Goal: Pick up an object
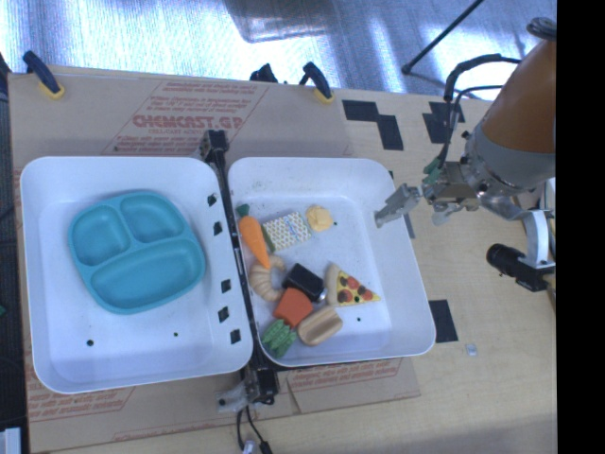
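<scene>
Beige bench under everything, with a sheet of printed cardboard laid on it and two white bins side by side on top. Left bin carries a blue divided plate, lying flat and a little turned. Right bin carries the toy food, all bunched toward its lower left: an orange carrot along the divider, a pale patterned block just beside it, a small yellowish round piece next to that. Lower down, a black block, a pizza slice, a red-orange block, a bun-like piece and a green piece, crowded and touching.

And the arm comes in from the right, orange band up top, grey wrist below, stretched roughly level and pointing left. The gripper sits over the right bin's right rim, near the upper corner, well apart from the food pile. One grey finger juts left over the rim; whether the fingers are apart or together, I cannot tell. Nothing seen between them.
</scene>
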`<act>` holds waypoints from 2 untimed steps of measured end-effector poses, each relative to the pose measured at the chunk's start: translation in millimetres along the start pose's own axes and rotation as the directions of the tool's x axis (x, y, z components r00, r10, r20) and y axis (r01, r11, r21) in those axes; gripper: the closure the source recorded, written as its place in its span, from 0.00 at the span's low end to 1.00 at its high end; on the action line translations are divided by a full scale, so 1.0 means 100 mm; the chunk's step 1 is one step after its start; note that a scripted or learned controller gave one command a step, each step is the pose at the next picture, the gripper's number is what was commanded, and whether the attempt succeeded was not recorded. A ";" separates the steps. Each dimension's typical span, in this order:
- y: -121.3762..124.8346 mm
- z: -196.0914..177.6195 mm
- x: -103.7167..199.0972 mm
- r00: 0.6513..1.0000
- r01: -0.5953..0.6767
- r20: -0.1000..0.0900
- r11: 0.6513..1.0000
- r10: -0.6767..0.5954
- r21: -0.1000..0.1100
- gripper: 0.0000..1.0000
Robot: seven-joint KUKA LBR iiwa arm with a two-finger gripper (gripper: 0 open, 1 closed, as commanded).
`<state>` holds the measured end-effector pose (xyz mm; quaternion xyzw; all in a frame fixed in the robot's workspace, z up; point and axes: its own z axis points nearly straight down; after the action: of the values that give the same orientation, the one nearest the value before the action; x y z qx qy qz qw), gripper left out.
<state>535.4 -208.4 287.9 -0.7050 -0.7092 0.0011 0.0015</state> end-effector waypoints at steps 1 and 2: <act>0.40 0.94 0.28 0.992 0.127 0.000 0.992 -0.127 0.002 0.00; 0.56 1.88 1.00 0.989 0.147 0.000 0.989 -0.147 0.002 0.00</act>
<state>590.2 -108.1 99.9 -0.6507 -0.7593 0.0017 0.0020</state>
